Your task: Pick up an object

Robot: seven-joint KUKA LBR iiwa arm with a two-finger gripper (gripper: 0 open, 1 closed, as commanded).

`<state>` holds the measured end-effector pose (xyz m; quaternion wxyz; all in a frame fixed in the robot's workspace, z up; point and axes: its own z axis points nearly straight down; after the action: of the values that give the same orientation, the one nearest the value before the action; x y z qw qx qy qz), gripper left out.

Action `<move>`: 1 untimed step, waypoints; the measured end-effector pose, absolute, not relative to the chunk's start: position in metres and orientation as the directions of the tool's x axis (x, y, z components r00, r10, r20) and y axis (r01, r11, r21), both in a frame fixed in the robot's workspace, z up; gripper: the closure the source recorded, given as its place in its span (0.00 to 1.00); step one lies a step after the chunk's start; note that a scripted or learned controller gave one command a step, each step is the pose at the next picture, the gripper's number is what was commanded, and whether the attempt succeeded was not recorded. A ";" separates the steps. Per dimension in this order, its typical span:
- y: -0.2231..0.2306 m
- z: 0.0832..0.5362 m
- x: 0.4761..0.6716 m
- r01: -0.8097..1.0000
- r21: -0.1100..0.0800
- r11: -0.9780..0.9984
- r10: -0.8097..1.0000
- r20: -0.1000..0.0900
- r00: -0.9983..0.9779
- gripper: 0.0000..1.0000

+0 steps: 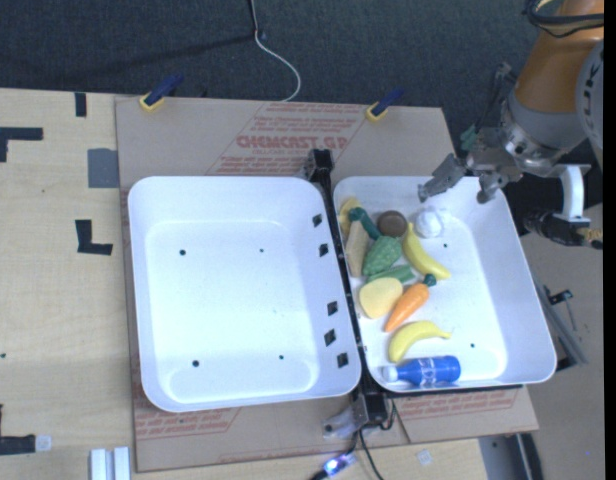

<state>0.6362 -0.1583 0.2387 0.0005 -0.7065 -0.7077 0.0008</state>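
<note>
My gripper (456, 192) hangs open over the far edge of the right bin (508, 268), with nothing between its fingers. Just below and left of it a small white object (429, 223) lies in the bin. Beside that lie a brown round piece (392, 224), a yellow banana (425, 256) and a green toy vegetable (382, 255). Nearer the front are a pale yellow piece (379, 295), an orange carrot (407, 306), a second banana (416, 338) and a blue can (428, 370) on its side.
The left bin (228, 288) sits alongside, split from the right one by a black hinge strip (333, 268). Both rest on a cardboard sheet (278, 138) held by yellow and blue clamps. A cable (278, 53) hangs at the back.
</note>
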 end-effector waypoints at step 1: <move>-0.123 0.118 0.632 1.000 -0.013 0.003 1.000 0.003 -0.003 0.00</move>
<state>0.6320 -0.1229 0.1182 0.0059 -0.7059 -0.7082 0.0035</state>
